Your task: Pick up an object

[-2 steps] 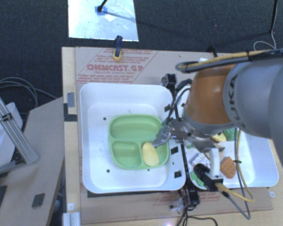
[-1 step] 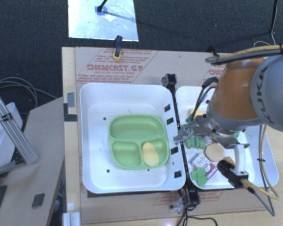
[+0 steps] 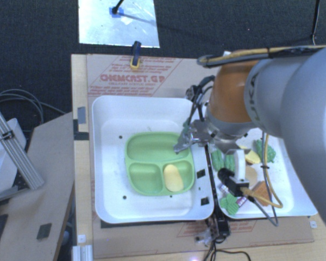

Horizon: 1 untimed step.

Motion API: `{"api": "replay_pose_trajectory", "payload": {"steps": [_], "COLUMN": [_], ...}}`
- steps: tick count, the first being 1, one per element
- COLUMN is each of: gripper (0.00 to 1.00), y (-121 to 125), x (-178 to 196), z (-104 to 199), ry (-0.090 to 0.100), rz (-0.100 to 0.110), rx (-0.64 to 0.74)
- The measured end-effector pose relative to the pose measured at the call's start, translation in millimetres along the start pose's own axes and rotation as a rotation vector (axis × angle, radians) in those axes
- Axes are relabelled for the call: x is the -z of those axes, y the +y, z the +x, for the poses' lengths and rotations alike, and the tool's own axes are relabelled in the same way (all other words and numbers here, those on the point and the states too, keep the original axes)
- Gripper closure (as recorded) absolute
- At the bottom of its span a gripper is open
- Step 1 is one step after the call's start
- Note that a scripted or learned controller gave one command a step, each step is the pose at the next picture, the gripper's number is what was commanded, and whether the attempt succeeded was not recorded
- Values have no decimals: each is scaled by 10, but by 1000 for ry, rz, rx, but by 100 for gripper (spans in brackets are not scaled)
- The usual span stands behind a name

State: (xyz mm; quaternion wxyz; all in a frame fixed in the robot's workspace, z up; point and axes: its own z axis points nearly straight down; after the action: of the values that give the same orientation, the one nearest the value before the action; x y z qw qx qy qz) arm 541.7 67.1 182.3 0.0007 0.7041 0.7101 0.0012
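Grey arm (image 3: pixel 293 86) overhangs green tray (image 3: pixel 152 170) holding yellow piece (image 3: pixel 174 178).

My own arm (image 3: pixel 271 91) runs off the right edge and covers most of the right bin (image 3: pixel 293 192), so the small items (image 3: pixel 255 156) there show as scraps I can't name. My gripper (image 3: pixel 183 143) is too small to read. The yellow item (image 3: pixel 174 177) in the green tray (image 3: pixel 152 165) is too blurred to identify.
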Motion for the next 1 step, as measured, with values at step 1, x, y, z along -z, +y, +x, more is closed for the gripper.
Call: {"api": "replay_pose_trajectory", "payload": {"steps": [1], "gripper": [0], "y": [24], "x": [-823], "z": [610], "ry": [2], "rz": [-12], "rx": [-7]}}
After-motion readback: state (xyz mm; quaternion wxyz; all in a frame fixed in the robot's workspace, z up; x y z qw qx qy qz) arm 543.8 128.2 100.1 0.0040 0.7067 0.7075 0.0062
